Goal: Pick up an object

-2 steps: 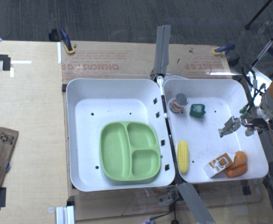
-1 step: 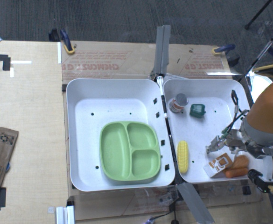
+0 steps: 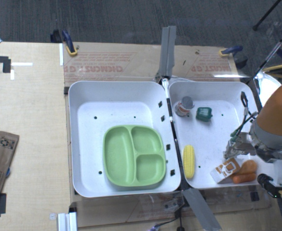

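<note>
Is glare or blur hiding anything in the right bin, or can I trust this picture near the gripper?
Camera view: even light, soft shadows, no strong glare on the right bin; the corn and green block look sharp; the gripper is small and cluttered by cables, so its fingers are hard to read.

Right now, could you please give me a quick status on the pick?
Gripper low in right bin, grip unclear. Carton and carrot just below it. Corn, can apart.
</note>
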Motion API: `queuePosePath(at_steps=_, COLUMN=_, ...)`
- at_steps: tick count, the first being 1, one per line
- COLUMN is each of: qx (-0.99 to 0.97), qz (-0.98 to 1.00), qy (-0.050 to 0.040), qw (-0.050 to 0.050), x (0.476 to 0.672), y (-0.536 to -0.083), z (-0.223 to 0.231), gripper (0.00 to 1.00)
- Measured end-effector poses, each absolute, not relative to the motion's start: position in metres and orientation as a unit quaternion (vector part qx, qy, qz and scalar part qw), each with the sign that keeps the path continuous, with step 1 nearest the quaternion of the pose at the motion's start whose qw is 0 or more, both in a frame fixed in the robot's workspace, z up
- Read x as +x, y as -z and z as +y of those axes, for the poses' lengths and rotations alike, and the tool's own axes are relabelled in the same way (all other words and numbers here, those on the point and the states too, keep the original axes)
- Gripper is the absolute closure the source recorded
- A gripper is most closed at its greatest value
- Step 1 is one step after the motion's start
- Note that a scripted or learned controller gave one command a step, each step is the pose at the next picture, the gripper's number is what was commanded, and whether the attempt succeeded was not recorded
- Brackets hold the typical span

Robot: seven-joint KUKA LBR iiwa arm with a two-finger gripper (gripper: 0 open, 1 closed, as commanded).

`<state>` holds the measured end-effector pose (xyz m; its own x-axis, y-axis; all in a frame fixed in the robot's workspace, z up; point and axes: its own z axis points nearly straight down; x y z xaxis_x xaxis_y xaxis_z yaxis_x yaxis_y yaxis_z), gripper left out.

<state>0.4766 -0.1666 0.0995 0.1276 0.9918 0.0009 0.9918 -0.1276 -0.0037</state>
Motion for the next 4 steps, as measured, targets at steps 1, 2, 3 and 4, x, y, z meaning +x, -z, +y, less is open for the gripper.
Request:
queuePosePath(at_steps=1, qx=-0.705, qz=-0.709, qy=-0.0007, qw=0.001, x=0.488, y=-0.091, z=-0.107, gripper=1.0)
queuePosePath(at_steps=2, qx=-0.623, qz=-0.782, qy=-0.0001, qw=0.0, x=0.477, y=-0.092, z=-0.181, gripper=1.0)
queuePosePath(at_steps=3, qx=-0.691, qz=-0.723, qy=-0.0006, qw=0.001, x=0.477, y=-0.1, z=-0.123, gripper=1.0)
queuePosePath(at_steps=4, qx=-0.651, qz=-0.759, qy=-0.0008, qw=0.0, x=0.477, y=-0.091, z=-0.211, gripper=1.0)
